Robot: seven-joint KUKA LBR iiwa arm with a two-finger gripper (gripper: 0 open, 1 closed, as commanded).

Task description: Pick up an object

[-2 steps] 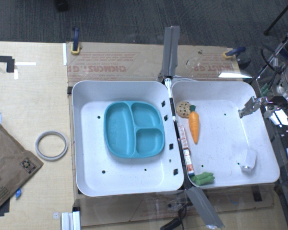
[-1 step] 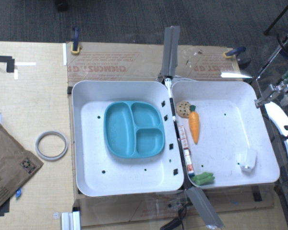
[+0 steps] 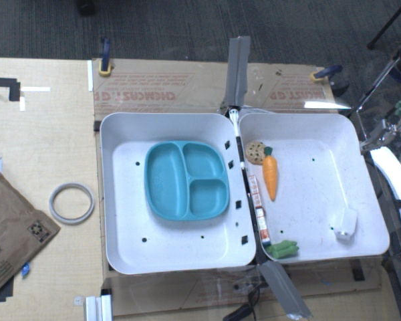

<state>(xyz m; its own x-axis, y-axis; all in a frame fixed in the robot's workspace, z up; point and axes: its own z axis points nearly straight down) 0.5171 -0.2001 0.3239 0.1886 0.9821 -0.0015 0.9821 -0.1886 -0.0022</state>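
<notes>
Camera view has both white bins laid out below me, and my pick has to come from the right-hand shallow white bin (image 3: 361, 179), where the loose things lie. From here I cannot tell how my gripper stands, so I plan as if nothing is in hand.

The orange toy carrot with a green top (image 3: 271, 175) lies near the left wall of that bin, its top just beside a round tan cookie with dark chips (image 3: 254, 152). A thin red-and-white tube-shaped package (image 3: 258, 207) runs along the same wall, and a small green leafy piece (image 3: 283, 248) sits in the front left corner. A small white block (image 3: 347, 222) rests well apart, near the right wall.

The risk, as I judge it, is crowding: things hugging a wall leave little room for one side of a grasp, so I could strike the rim or push the target aside. The carrot is rounded and may roll. In the left bin the teal divided plastic plate (image 3: 187, 180) is flat and offers poor purchase.
</notes>
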